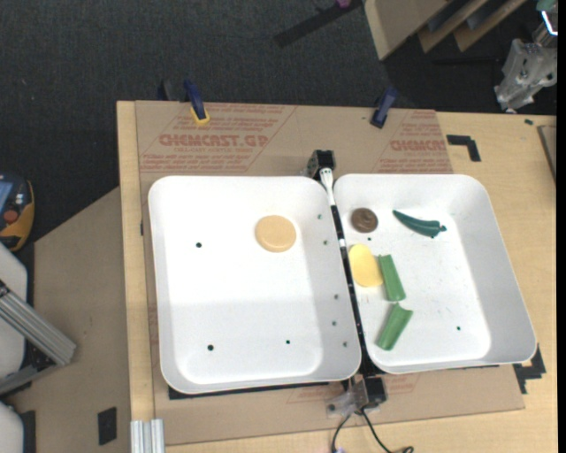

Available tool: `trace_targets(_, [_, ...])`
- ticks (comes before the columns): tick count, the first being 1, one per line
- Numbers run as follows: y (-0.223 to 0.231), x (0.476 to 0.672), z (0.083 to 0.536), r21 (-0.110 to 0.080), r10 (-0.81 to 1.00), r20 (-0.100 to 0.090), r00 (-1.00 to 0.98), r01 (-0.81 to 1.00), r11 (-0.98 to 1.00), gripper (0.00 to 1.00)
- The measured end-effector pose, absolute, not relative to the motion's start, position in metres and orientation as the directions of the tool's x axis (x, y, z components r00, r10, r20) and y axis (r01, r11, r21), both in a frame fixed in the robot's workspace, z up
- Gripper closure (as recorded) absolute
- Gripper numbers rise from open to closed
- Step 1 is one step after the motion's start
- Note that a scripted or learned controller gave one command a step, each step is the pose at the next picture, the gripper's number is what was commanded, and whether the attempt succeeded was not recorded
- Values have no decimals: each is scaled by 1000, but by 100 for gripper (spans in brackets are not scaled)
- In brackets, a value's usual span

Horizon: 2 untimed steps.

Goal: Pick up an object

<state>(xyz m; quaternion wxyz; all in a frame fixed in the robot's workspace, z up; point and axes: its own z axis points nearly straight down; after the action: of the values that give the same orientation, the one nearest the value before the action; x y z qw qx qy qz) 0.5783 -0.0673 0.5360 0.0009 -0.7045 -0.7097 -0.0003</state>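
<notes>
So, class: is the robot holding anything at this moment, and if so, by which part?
Nothing is seen held. The end effector sits at the top right corner, away from both bins; all the objects lie in the bins, including the tan disc.

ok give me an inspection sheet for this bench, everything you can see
surface: brown board with red print, bearing two white bins side by side, left bin and right bin
job's things: tan disc alone in the left bin; in the right bin a brown round piece, a teal curved piece, a yellow piece touching a green stick, and a second green stick
clutter: two clamps on the board's far edge
tool: grey part at top right, above no bin; fingers unclear
cables: black cable at the near edge
surroundings: dark floor, wooden pieces at top
</notes>
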Motion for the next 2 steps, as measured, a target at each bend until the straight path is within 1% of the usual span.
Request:
trace_targets(1, [-4,563,527,-2,1000,2,-8,1000,8,100])
trace_targets(2, [77,527,536,0,1000,3,-10,1000,10,100])
